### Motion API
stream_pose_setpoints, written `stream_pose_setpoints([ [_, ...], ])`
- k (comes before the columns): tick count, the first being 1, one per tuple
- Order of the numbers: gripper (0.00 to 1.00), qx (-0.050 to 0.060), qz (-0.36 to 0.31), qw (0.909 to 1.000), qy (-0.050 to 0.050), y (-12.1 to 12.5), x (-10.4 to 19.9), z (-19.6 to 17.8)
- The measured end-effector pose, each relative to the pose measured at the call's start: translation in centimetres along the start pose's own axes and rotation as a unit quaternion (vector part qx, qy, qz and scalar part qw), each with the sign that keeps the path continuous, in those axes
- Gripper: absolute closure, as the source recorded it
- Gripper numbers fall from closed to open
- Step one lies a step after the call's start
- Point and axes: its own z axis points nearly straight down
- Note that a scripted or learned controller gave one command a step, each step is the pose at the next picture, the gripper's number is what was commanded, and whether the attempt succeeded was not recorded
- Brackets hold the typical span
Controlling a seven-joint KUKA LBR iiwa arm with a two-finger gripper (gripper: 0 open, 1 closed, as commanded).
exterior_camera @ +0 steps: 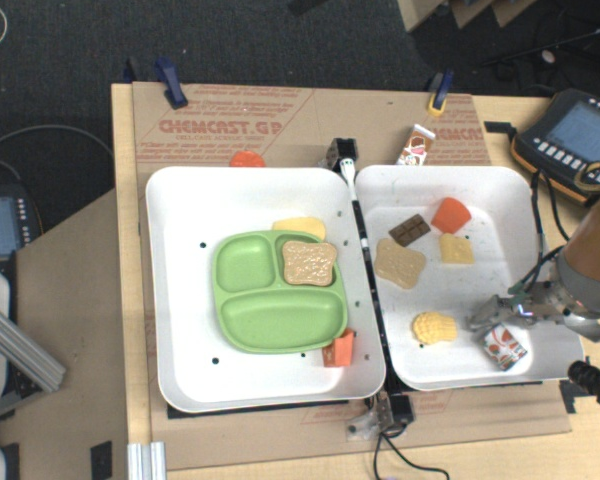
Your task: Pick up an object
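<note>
White shallow right bin [480, 183], contents: red-and-white printed packet [504, 347] near the front right corner; round yellow corn-like toy [434, 327] toward the front edge; tan bread-shaped piece [399, 264] near the left wall; brown chocolate bar [409, 230], orange block [451, 214] and yellow wedge [456, 250] toward the back. Gripper [492, 314]: low over the bin floor, just beside the packet's back-left edge; finger spread cannot be told, nothing seen held. Step judged: approach, pick not yet made. Next move calls for centring over the packet, then closing and lifting.
</note>
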Motion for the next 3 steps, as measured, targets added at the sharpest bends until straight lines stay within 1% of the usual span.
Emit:
stream_pose_setpoints([
  [1,1.00,-0.003,-0.001,1.0000,-0.001,0.3,0.1,-1.0],
  [2,0.00,-0.002,-0.001,1.0000,-0.001,0.2,0.1,-1.0],
  [3,0.00,-0.007,-0.003,1.0000,-0.004,6.6,-1.7,-9.2],
])
